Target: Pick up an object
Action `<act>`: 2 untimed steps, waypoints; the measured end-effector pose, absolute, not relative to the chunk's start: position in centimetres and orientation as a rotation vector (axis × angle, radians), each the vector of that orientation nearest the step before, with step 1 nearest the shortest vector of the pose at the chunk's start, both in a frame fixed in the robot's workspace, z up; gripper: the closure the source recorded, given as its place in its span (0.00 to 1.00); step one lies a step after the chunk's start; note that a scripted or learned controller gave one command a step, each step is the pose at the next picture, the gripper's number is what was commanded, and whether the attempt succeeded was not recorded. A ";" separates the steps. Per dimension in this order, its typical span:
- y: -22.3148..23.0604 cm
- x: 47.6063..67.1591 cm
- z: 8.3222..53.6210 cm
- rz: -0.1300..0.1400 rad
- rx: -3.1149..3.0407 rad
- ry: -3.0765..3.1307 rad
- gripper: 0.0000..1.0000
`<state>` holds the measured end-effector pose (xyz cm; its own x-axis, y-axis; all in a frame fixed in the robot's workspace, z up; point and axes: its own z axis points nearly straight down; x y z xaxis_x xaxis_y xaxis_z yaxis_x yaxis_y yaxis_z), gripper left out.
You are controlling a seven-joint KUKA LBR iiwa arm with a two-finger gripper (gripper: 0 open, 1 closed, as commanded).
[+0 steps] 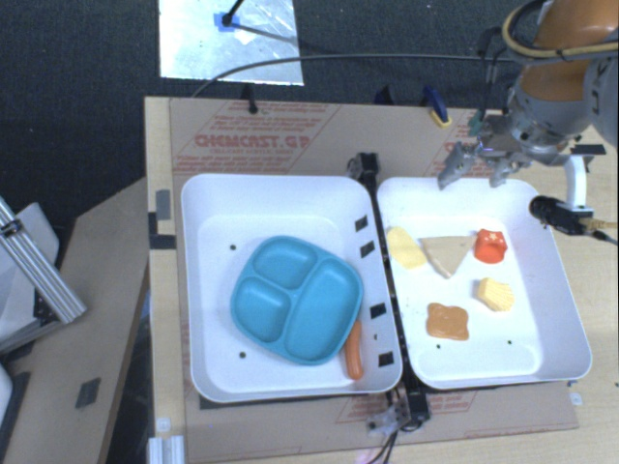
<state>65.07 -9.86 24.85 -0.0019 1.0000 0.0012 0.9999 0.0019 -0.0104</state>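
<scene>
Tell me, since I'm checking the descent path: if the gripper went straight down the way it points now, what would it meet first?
Probably the bare floor of the right bin near its back wall. The gripper hangs open over that far edge, and the nearest items, a tan wedge and a red piece, lie nearer the camera. Depth is uncertain.

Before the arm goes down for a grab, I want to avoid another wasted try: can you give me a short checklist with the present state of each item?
1. Gripper carries nothing: ok, it hovers over the back rim of the right bin with its fingers spread and nothing between them.
2. Targets exposed: ok, the red strawberry piece, beige wedge, yellow piece, ridged yellow piece and brown piece lie in the right bin.
3. Spacing: not ok for the wedge and yellow piece, which look to be touching; ok for the others.
4. Gripper above a target: not ok, it sits behind them all.
5. Sausage: not ok, wedged between the blue plate and the left bin's wall.
</scene>
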 end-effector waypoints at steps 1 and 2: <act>-9.8 65.3 25.6 -0.002 -2.218 -2.227 0.00; -9.3 65.4 19.5 0.002 -2.216 -2.225 0.00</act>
<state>65.36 -9.30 19.53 -0.0041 1.0000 -0.0002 1.0000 0.0041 -0.0017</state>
